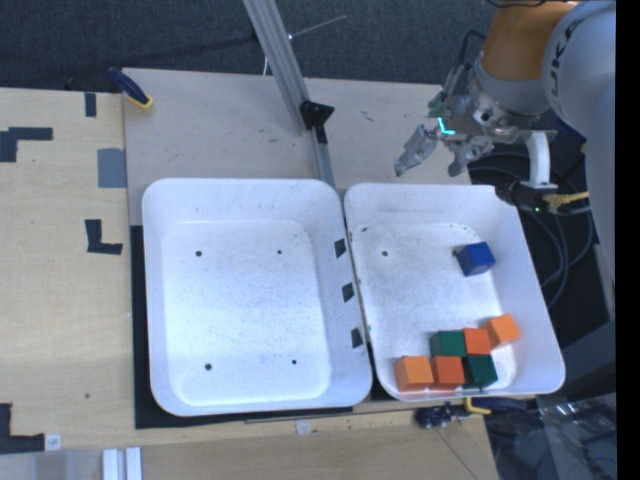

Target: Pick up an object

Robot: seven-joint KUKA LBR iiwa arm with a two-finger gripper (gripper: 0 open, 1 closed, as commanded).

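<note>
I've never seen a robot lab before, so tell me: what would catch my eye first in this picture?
Probably the big grey arm with its orange band at the top right, its gripper hanging above the far edge of the right bin. Next, the bright blocks: a blue block alone, and orange and green blocks bunched in that bin's near corner.

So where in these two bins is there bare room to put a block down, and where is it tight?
The left bin offers bare floor from wall to wall. In the right bin, the far half is free, bordered by the blue block toward the right wall. The near right corner is crowded: orange blocks and green blocks sit packed together. The gripper hangs beyond the far rim.
</note>
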